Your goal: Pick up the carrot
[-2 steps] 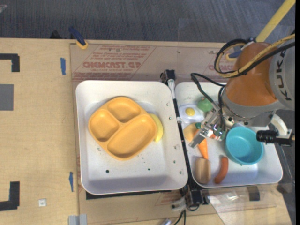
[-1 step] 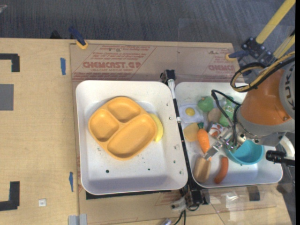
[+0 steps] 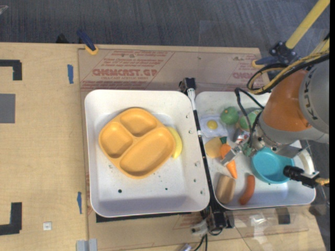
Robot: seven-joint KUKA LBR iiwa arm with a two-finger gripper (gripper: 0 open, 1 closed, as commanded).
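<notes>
The carrot (image 3: 231, 169), small, orange and tapered, lies on the floor of the right bin (image 3: 272, 200), between a pale yellow wedge and a brown bread loaf. A second orange piece (image 3: 225, 150) sits just above it, against the wedge. My gripper (image 3: 241, 144) reaches in from the right under the orange wrist band and hangs low over the bin's middle, just right of that upper orange piece and up-right of the carrot. The metal gripper parts are small and partly hidden by the wrist.
The right bin also holds a fried egg (image 3: 211, 124), green vegetables (image 3: 229, 115), a pale wedge (image 3: 213, 147), a blue bowl (image 3: 269, 165), a bread loaf (image 3: 225, 188) and a red sausage (image 3: 247, 189). In the left bin (image 3: 99, 192) rests an orange divided plate (image 3: 137, 141) with a yellow item (image 3: 177, 143) at its right edge.
</notes>
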